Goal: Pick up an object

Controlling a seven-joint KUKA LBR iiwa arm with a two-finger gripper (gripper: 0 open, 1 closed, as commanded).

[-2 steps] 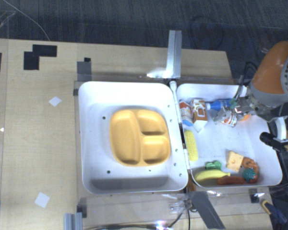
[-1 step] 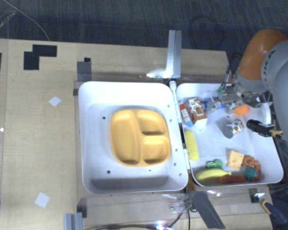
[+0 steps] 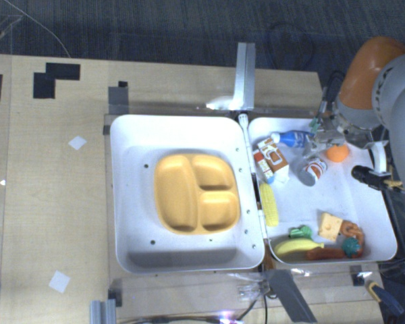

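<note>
Objects for picking lie in the right bin [image 3: 385, 221]: a small can [image 3: 312, 170] on its side near the middle, an orange ball [image 3: 337, 153] just beside it, a blue-capped bottle [image 3: 288, 139] and a carton [image 3: 271, 160] toward the left wall. Corn cob [image 3: 270, 204] lies along the divider. Banana [image 3: 294, 248], cheese wedge [image 3: 330, 226] and other toy food crowd the near edge. Left bin [image 3: 128, 201] holds a yellow divided tray [image 3: 194, 193]. Gripper [image 3: 322, 135] hangs over the can and ball; whether it is apart or together cannot be told. Arm enters from the right, wrist angled down.
</note>
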